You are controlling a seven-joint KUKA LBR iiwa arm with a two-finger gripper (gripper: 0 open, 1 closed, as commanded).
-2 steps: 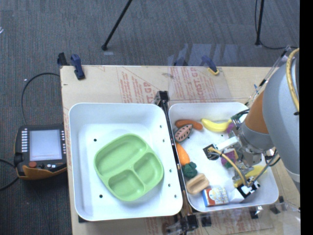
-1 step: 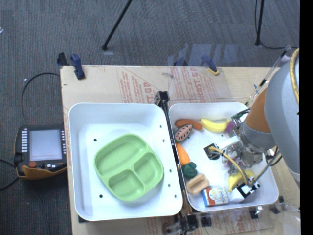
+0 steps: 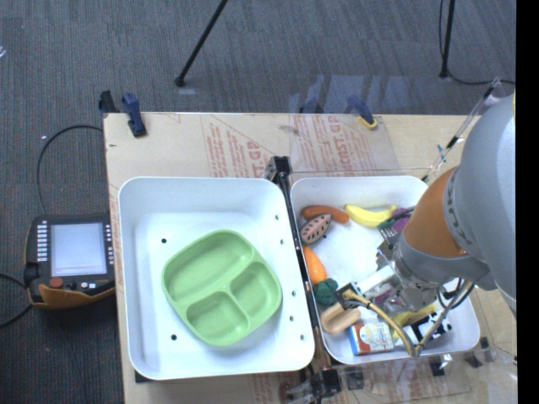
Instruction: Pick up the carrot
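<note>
The carrot (image 3: 314,265) is orange with a dark green top (image 3: 326,291). It lies along the left wall of the right bin (image 3: 438,340), pointing away from the front. My gripper (image 3: 386,293) hangs low over the front middle of that bin, to the right of the carrot's green end and apart from it. The grey wrist and orange band (image 3: 431,225) cover most of the gripper from above. I see nothing held in it.
The right bin also holds a brown sausage (image 3: 326,214), a brown oval piece (image 3: 316,227), a banana (image 3: 369,215), a tan bun (image 3: 337,318) and a small carton (image 3: 375,337). A green divided plate (image 3: 221,286) sits in the left bin (image 3: 135,225).
</note>
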